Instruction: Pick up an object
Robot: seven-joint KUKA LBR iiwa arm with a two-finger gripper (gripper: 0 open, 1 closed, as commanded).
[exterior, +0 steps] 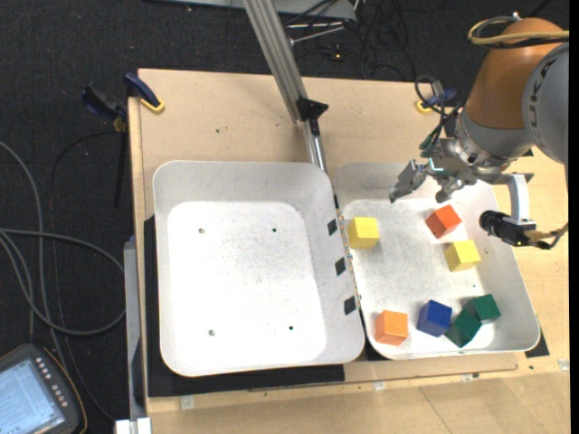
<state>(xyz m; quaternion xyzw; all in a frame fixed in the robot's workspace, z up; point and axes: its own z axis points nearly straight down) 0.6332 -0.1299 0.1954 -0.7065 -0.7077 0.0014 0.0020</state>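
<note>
The right bin holds several small blocks. A yellow block lies near its left wall, and a red-orange block and a second yellow block lie towards the right. Along the front sit an orange block, a blue block and two green blocks. My gripper hovers over the bin's back part, open, its fingers spread with nothing between them. It is just behind and left of the red-orange block.
The left bin sits beside the right one, with a shared ridge carrying black clips. A metal pole slants in from the back. Clamps grip the bench's back corners. The arm's wrist and cable overhang the right bin's right side.
</note>
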